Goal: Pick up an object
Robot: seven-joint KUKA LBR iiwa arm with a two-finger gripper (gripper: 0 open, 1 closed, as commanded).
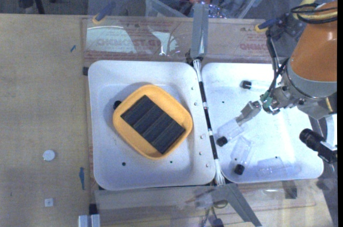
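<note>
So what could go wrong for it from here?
1. The clear plastic pieces in the right white bin look faint against its floor, so the hand might close on nothing.
2. The small black pieces nearby look tiny and could slip away.
3. The yellow square block with a dark ribbed top looks wide for it.

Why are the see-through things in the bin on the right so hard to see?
In the camera view, the clear plastic pieces lie on the bright right bin, so white shows through them and only faint outlines and their small black caps stand out; the picture is also a bit soft. The yellow object in the left bin contrasts strongly and reads clearly.
</note>
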